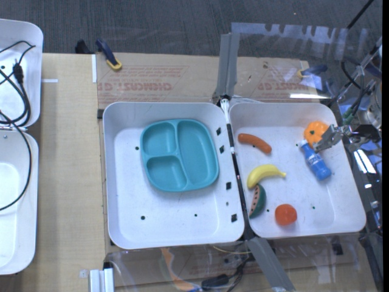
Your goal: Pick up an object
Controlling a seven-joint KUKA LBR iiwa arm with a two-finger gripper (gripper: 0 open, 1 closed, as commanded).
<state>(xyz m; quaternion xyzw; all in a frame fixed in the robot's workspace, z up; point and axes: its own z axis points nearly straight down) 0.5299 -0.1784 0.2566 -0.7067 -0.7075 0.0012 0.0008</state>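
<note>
You see the arm (364,129) reach in low from the right, over the right bin's (340,227) far right side. Its gripper (328,139) sits beside the orange (315,130) and just above the blue bottle (316,162); whether it grips anything, you cannot tell. Sausage (254,142), banana (265,174), watermelon slice (257,201) and tomato (285,214) lie nearby. A teal plate (180,154) fills the left bin (121,224)

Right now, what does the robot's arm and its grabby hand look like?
At the picture's right edge the end effector looks like a small grey metal piece with thin silvery fingers. Behind it sit darker black and grey parts, with thin dark cables running up toward the top right corner. A clear plastic sheet in front blurs much of the arm, so its colour and any markings are hard to make out.
</note>
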